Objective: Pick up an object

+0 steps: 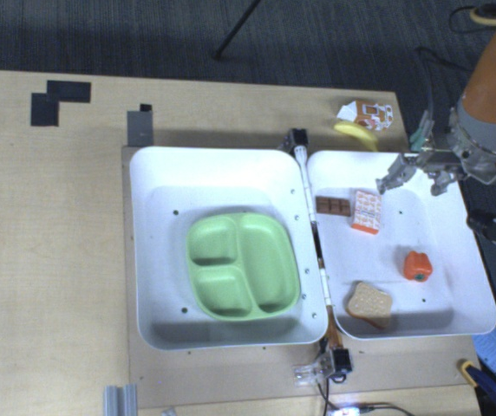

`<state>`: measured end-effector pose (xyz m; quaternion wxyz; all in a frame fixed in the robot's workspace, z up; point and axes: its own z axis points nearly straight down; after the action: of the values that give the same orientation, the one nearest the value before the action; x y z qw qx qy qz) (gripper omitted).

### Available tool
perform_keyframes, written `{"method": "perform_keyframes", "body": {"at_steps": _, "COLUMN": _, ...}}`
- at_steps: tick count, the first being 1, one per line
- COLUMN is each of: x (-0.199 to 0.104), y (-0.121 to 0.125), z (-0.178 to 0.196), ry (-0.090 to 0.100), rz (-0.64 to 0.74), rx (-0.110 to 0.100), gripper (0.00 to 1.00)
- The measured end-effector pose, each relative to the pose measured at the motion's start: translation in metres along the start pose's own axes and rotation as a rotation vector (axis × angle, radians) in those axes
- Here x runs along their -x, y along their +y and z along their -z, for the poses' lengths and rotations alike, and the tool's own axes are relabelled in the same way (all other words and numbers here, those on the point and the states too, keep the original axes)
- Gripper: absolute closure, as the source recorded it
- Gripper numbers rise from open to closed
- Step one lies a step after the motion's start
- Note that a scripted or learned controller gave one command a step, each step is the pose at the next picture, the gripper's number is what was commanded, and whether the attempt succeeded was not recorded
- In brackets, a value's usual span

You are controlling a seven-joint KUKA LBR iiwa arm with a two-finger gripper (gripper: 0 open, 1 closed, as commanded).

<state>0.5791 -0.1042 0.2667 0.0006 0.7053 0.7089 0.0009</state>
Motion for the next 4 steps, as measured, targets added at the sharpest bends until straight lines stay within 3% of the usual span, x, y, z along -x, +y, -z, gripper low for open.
{"method": "perform_keyframes", "body": {"at_steps": 1, "x": 0.009, "y": -0.007, "z": -0.180, "ry": -0.001, "rz": -0.003, "rx": 0.004, "gripper": 0.00}}
{"method": "perform_keyframes", "body": {"at_steps": 2, "x": 0.009, "y": -0.005, "z": -0.169, "ry": -0.002, "rz": -0.001, "rx": 0.010, "gripper": 1.00}}
{"method": "perform_keyframes", "body": {"at_steps": 3, "x": 0.009, "y": -0.005, "z": -0.169, "ry": -0.001, "rz": -0.001, "rx": 0.009, "gripper": 0.00}}
{"method": "perform_keyframes", "body": {"at_steps": 4, "x": 0.008, "y": -0.004, "z": -0.158, "ry": -0.001, "rz": 0.002, "rx": 0.012, "gripper": 1.00}}
